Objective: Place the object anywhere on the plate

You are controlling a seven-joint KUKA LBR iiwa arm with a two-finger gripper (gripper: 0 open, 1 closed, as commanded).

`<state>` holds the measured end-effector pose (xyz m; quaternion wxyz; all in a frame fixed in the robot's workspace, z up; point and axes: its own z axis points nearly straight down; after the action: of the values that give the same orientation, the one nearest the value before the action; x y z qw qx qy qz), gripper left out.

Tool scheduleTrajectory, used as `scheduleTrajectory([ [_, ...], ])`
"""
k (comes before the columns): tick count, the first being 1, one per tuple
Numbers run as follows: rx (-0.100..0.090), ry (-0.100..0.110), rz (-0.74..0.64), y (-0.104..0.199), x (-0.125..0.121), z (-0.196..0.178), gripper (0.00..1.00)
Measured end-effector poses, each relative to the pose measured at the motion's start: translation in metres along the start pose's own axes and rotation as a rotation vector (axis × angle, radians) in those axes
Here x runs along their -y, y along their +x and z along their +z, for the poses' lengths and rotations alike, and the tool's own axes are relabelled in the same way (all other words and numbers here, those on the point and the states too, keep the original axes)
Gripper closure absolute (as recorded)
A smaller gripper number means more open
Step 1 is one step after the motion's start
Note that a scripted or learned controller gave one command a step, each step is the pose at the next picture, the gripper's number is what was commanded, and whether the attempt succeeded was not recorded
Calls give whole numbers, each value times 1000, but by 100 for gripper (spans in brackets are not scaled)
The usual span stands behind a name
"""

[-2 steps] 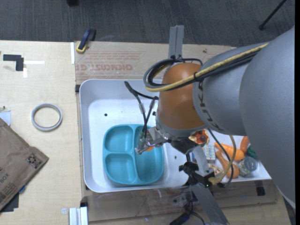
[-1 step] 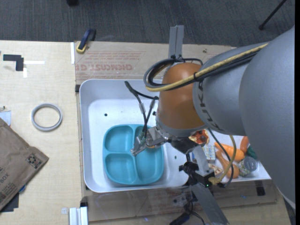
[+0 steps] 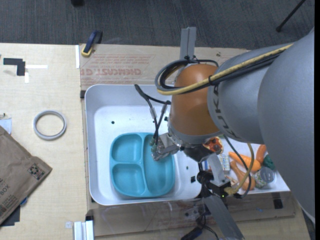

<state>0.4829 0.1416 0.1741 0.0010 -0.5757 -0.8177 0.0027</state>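
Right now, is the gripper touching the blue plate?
Cannot tell. In the camera view the gripper overlaps the blue plate at its large right compartment, but the slanted overhead angle and the arm's bulk hide any contact or gap beneath it.

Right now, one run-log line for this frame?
tool over blue divided plate | grasp unclear | carrots in right bin

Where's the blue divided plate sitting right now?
The blue three-compartment plastic plate lies in the white bin, toward its near-left corner in the camera view, with the grey arm's wrist over its right edge.
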Motion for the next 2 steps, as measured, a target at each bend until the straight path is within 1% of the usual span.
scheduleTrajectory([
  [1, 0, 0, 0, 0, 0, 0, 0],
  [2, 0, 0, 0, 0, 0, 0, 0],
])
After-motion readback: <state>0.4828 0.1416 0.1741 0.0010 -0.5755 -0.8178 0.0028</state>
